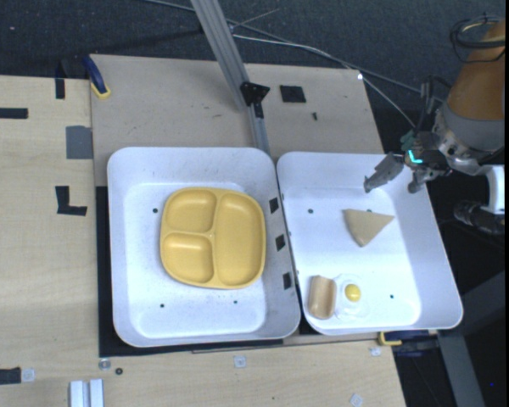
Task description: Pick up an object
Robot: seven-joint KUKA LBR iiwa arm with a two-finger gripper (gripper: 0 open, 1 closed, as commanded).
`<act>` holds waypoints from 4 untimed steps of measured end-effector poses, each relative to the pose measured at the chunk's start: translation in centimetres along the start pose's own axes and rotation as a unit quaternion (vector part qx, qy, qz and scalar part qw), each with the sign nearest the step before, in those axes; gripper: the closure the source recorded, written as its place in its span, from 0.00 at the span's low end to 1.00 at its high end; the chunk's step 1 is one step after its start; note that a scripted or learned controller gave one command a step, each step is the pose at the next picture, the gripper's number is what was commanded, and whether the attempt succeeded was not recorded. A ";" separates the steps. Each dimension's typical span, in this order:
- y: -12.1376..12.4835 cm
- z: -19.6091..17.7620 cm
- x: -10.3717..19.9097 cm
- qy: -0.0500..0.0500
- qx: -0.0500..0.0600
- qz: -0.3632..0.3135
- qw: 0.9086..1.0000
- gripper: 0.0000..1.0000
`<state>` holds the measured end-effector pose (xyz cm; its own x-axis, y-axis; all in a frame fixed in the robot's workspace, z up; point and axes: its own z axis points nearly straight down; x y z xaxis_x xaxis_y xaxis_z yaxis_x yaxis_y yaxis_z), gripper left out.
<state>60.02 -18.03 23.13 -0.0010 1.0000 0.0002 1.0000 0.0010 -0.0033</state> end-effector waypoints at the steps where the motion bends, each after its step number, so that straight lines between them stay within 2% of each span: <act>1: 0.0 -0.1 0.0 0.000 -0.001 0.000 1.000 0.00; 2: -0.3 4.9 1.0 0.000 0.001 0.000 1.000 0.00; 3: -1.3 10.5 0.4 0.000 0.002 0.000 1.000 0.00; 4: -1.0 14.3 0.2 -0.004 -0.007 0.000 1.000 0.00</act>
<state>58.97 -17.79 8.79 -0.0009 1.0000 -0.0082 1.0000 0.0009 0.0100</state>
